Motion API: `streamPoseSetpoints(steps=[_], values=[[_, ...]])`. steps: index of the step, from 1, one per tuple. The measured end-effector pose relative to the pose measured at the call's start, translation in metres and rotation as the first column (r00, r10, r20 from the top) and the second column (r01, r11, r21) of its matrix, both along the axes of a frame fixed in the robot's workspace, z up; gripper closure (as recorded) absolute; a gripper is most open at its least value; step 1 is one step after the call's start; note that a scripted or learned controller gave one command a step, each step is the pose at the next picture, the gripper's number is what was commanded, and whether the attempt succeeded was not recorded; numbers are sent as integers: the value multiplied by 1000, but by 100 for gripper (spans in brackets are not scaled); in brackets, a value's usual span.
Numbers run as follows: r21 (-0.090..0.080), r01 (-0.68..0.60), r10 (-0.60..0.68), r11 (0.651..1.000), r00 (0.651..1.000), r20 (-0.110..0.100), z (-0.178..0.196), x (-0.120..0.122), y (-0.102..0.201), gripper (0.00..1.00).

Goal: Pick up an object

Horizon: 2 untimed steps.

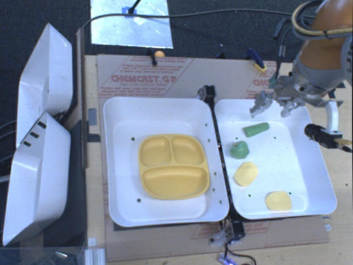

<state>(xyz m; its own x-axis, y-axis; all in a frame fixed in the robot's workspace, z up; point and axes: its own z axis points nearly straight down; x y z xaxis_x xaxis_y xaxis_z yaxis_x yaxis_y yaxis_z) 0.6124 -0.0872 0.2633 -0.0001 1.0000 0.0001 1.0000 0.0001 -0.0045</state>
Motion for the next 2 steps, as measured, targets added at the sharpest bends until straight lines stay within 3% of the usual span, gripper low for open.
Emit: streamPoseSetpoints(steps=[1,2], values=[[0,0,0,1000,1000,6,3,1,0,0],[0,0,0,1000,1000,2,-40,-1,5,0]])
